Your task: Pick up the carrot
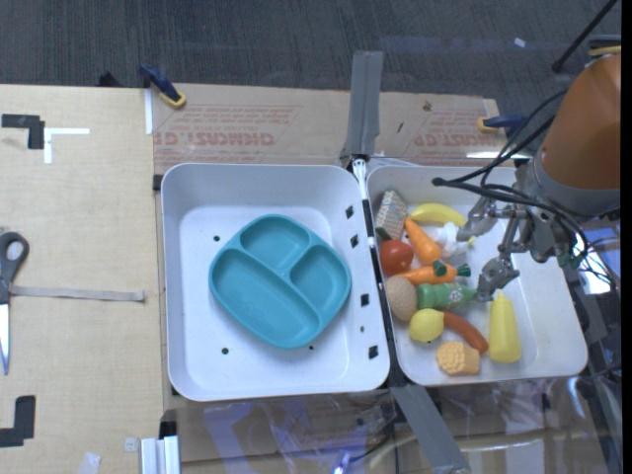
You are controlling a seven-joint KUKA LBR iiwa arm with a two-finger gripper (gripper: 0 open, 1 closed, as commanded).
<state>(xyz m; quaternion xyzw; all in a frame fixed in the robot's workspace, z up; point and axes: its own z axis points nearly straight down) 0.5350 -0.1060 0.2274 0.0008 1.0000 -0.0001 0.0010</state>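
Two orange toy carrots lie in the right bin [563,309]. One carrot [423,240] lies slantwise near the bin's left wall. The other carrot [431,276] lies flat, its green top pointing right. My gripper [484,253] hangs just right of both carrots, reaching in from the right. It is open and nothing sits between its fingers. One fingertip [491,280] is close to the green top of the flat carrot; the other [472,227] is near the banana.
The carrots are crowded by a banana [436,212], a red tomato [396,256], a tan ball [401,297], a lemon [426,325], a red pepper [465,331], corn [457,358] and a yellow cob [504,329]. A blue divided plate [281,279] lies in the left bin [188,265].
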